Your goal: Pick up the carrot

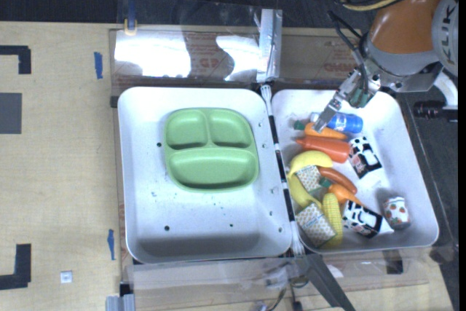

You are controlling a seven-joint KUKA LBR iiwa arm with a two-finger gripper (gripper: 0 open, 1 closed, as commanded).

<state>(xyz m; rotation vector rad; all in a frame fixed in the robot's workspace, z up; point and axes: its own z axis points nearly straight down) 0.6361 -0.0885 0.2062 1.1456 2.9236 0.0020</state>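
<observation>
The carrot (328, 146) is orange with a green top and lies near the back of the right bin (415, 156), green end pointing left. The gripper (328, 114) comes down at a slant from the upper right. Its tip hovers just over the carrot's upper edge, next to a small blue bottle (347, 124). I see nothing lifted off the bin floor. The grey arm with its orange band (408, 4) fills the upper right corner.
Crowded around the carrot are a banana (309, 159), an orange sausage-like piece (339, 182), a corn cob (332, 211), two sandwich wedges (314, 222), two black-and-white blocks (362, 156) and a small spotted toy (395, 212). The left bin (138, 215) holds a green divided plate (211, 147).
</observation>
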